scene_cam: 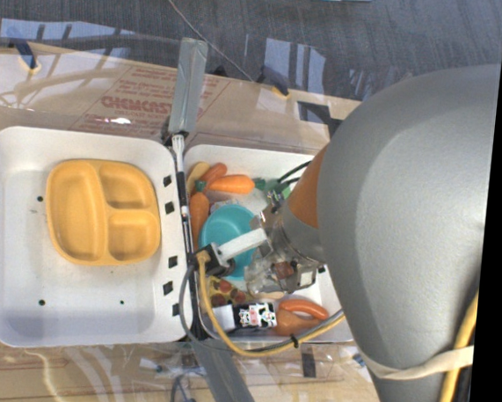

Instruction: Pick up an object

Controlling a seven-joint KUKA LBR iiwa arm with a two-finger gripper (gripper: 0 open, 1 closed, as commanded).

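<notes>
The grey arm [409, 211] w/ orange band reaches in from the right and covers much of the right shallow white plastic bin [204, 154]. The claw [267, 264] hangs low over that bin's clutter, its metal parts right over the round teal plastic bowl [224, 228]; can't tell how the claw stands or whether it holds anything. Approx. 4 orange carrot-shaped toys are visible: one [230, 184] at the bin's top, one [199, 213] along the left wall beside the bowl, one [211, 172] behind it, one [302, 310] near the bottom, just below the claw. A small black-and-white patterned box [256, 315] lies beside that last carrot. The left shallow white bin [4, 287] bears 1 smooth yellow plastic tray w/ three compartments [102, 211], well apart from the claw. Both bins sit on a cardboard-covered tabletop [94, 92].
</notes>
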